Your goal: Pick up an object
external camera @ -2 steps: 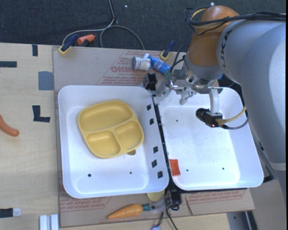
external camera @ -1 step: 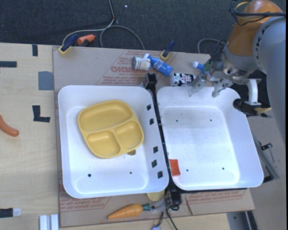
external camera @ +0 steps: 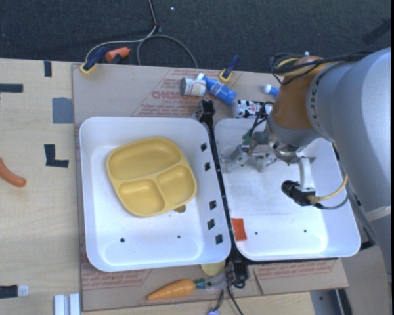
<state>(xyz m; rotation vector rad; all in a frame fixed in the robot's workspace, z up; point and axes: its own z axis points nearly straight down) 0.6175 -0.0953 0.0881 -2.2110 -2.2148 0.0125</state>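
Distance decides this one: the yellow plate (external camera: 152, 175), the only large thing to pick, lies flat in the left bin (external camera: 95, 176), well to the left of the tool (external camera: 249, 155), which hangs low over the right bin (external camera: 328, 238). Whether the tool is open or closed I cannot tell. The plate looks like smooth hard plastic, rounded, with three shallow compartments; its thin rim seems the likeliest hold.
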